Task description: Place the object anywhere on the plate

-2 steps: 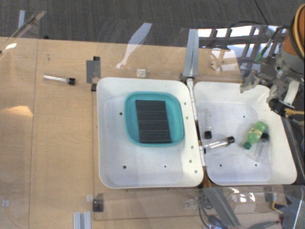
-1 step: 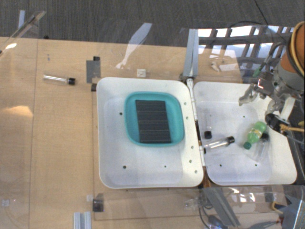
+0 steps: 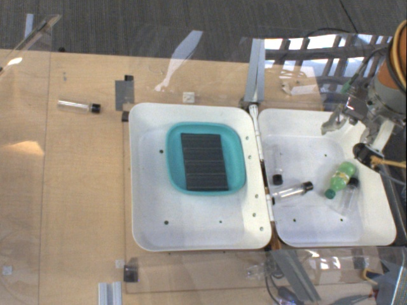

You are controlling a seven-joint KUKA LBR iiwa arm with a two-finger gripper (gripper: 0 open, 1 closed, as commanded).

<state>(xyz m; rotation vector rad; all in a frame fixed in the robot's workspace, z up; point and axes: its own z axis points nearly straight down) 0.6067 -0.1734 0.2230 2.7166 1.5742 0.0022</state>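
A teal plate lies in the left bin, with a dark ribbed rectangular pad covering its middle. In the right bin a small green bottle lies on its side near the right wall. A clear tube with a black cap lies near that bin's left wall, and a small black piece sits just above it. My gripper hangs over the upper right part of the right bin, above the green bottle and apart from it. I see nothing held in it.
Another clear tube with a black cap lies on the wooden bench far to the left, outside the bins. Grey brackets stand at the bins' corners. A metal frame and cables sit behind the right bin.
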